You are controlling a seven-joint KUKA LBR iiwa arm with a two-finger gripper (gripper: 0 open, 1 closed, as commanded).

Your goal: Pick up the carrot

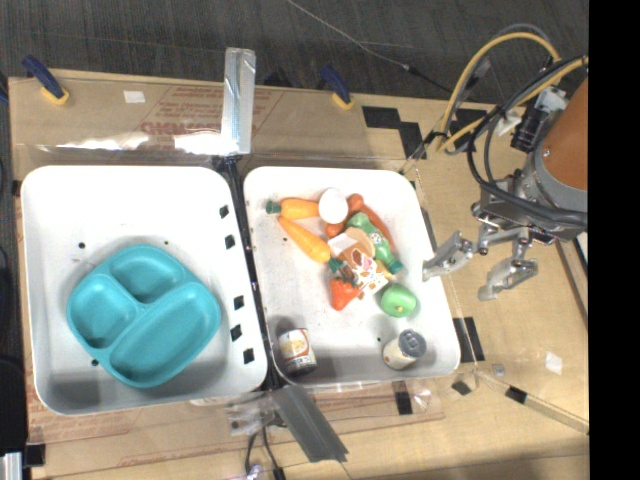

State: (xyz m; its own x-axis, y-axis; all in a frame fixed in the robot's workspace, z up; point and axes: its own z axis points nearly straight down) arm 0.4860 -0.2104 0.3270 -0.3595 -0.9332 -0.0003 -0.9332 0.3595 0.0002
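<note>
An orange carrot (303, 236) lies slanted in the upper left part of the right bin (270, 298), beside a second orange piece (300, 209) and a white egg (332, 206). My gripper (478, 271) hangs outside the right bin, past its right wall, over the bench. Its fingers are spread apart with nothing between them. The carrot is well to the left of the gripper.
The right bin also holds a green bottle (377, 236), a small printed carton (361, 264), a red piece (343, 293), a green apple (398, 300) and two cans (294, 349) (404, 347). A teal divided plate (143, 313) sits in the left bin (60, 198). Cables (490, 88) loop at the upper right.
</note>
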